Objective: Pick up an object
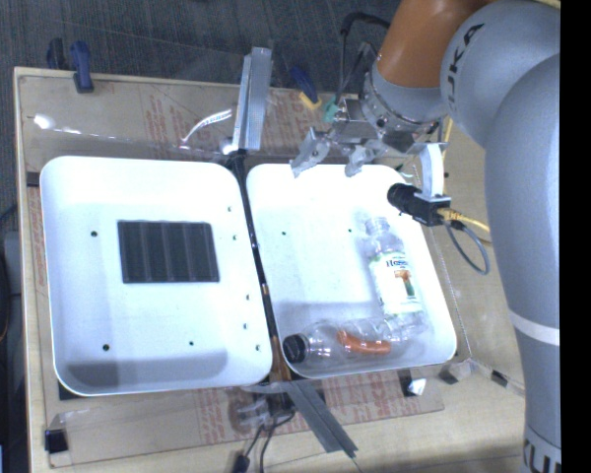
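Observation:
My gripper (331, 161) hangs over the far rim of the right bin (305, 254), fingers spread open with nothing between them. A clear plastic bottle with a white and orange label (394, 276) lies lengthwise in the right part of that bin, cap toward the back. A second clear bottle with a black cap and an orange piece inside (353, 342) lies along the bin's near wall. Both bottles sit well below and to the right of the gripper.
The left bin (79, 294) holds a dark grey ribbed rectangular slab (167, 251). A metal divider bar (249, 106) rises between the bins at the back. A black sensor with cables (419, 205) sticks out beside the wrist, over the right bin's far right corner.

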Controlling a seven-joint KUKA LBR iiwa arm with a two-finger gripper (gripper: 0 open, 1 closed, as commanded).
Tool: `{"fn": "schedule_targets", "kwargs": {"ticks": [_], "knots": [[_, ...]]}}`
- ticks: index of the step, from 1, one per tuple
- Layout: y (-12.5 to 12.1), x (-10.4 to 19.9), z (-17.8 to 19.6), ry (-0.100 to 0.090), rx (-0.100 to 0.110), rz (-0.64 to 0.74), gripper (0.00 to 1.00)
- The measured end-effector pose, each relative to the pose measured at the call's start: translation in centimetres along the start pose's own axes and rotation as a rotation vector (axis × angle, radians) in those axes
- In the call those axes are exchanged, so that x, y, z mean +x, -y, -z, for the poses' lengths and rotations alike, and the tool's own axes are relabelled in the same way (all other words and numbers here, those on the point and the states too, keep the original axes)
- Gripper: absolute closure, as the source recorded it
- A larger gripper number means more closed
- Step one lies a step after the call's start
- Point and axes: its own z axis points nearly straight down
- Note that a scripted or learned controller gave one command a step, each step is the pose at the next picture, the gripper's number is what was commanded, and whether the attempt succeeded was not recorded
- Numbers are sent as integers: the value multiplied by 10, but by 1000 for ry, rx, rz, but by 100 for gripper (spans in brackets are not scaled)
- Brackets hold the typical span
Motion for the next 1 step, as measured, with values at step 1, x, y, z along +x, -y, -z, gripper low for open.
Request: {"fn": "schedule_targets", "kwargs": {"ticks": [1], "knots": [[60,-31,-29,0,0,-80,0]]}}
